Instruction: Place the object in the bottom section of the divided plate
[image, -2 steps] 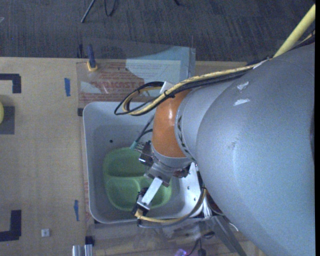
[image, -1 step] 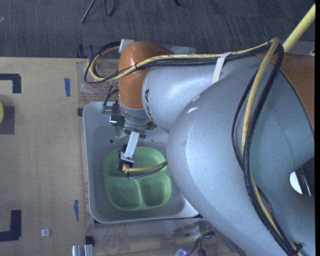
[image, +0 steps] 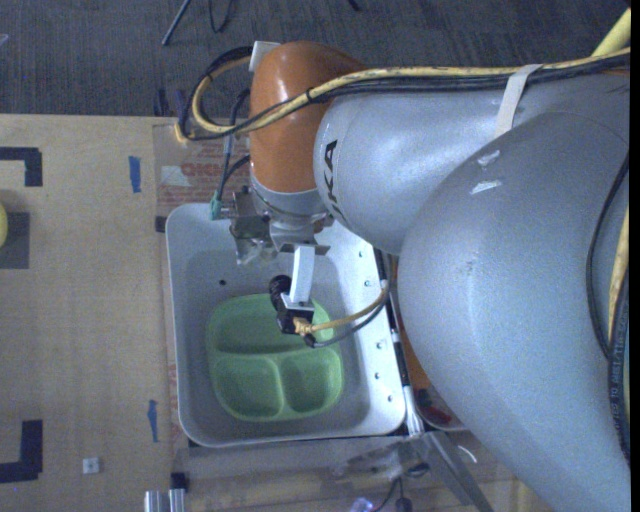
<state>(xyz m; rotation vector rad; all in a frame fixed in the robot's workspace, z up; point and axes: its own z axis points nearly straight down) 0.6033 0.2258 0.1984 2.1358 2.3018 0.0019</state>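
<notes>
Nearest the camera looms the grey arm (image: 500, 250), filling the right of the view and reaching leftward over the bench (image: 80, 320). Its orange band (image: 290, 120) sits just above the wrist, and below that the gripper (image: 268, 240) hangs over the upper part of a shallow white bin (image: 185, 300). Whether the gripper is open or closed cannot be told (its own body hides the underside from this angle), nor whether anything is held in it. Inside the bin lies a green divided plate (image: 250, 385), flat on the floor toward the bin's lower half, with one wide section on the side nearer the gripper and two smaller sections side by side beyond it. The gripper is above the bin near the plate's wide section, apart from the plate. The object to be placed cannot be made out. On the bench to the left are strips of blue tape (image: 135, 175) and black corner marks (image: 25, 165).
</notes>
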